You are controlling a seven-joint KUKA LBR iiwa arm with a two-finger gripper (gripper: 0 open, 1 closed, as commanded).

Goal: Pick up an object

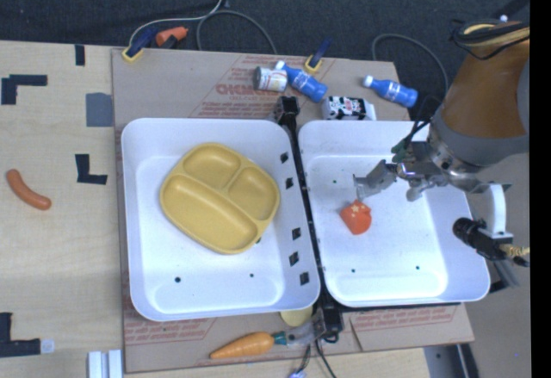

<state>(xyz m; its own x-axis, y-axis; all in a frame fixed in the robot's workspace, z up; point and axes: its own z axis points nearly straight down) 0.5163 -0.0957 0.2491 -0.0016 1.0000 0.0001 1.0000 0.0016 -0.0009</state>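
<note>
A small red-orange object [355, 218], shaped like a strawberry, lies in the middle of the right bin [430, 281]. My gripper [387, 190] hangs over that bin, just above and to the right of the red object. Its fingers are spread apart with nothing between them, and the left fingertip [362, 189] sits close above the object. The grey arm with its orange band [486, 88] reaches in from the right.
The left bin [146, 281] holds a yellow divided plate [220, 195]. Outside the bins lie blue-and-white bottles [293, 79] at the back, a toy carrot [244, 345] in front and a sausage [27, 189] at far left.
</note>
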